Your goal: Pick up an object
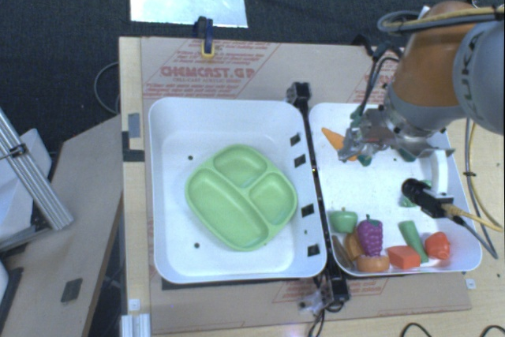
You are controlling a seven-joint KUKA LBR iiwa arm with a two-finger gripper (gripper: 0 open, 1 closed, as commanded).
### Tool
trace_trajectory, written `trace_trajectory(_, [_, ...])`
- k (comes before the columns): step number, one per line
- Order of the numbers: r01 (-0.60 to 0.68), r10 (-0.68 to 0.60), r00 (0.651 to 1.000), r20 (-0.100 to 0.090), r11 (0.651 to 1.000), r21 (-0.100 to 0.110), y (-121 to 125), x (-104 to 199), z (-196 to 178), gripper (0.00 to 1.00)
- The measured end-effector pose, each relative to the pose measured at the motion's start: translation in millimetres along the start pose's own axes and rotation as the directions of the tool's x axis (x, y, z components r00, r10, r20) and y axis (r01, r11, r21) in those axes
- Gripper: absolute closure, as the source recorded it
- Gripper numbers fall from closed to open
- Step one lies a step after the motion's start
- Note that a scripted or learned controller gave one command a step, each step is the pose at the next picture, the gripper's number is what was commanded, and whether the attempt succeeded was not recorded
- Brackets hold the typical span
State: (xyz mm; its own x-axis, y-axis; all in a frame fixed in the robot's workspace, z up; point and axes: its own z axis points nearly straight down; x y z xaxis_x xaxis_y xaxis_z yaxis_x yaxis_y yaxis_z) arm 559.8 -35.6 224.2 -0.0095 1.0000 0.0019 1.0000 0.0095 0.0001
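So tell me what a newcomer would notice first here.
The green plate with three compartments lies in the left bin. The arm, grey and orange, reaches over the right bin, its hand low near an orange carrot. Bright toy food, including purple grapes, is heaped along that bin's near edge.

Bench (237, 63) bearing two white bins (170, 249)

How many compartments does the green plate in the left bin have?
3. The green plate has one long compartment along its lower-left side, a smaller one at the top, and another on the right. None looks hidden.
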Motion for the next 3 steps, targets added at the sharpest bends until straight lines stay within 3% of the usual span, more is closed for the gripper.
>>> trace_trajectory(1, [0.0, 0.0, 1.0, 0.0, 1.0, 0.0, -4.2, 51.8, 6.6, 1.0])
trace_trajectory(2, [0.001, -0.001, 1.0, 0.0, 1.0, 0.002, -24.8, 110.0, 6.3, 1.0])
trace_trajectory(3, [-0.009, 0.009, 1.0, 0.001, 1.0, -0.001, -28.5, 91.0, -1.6, 1.0])
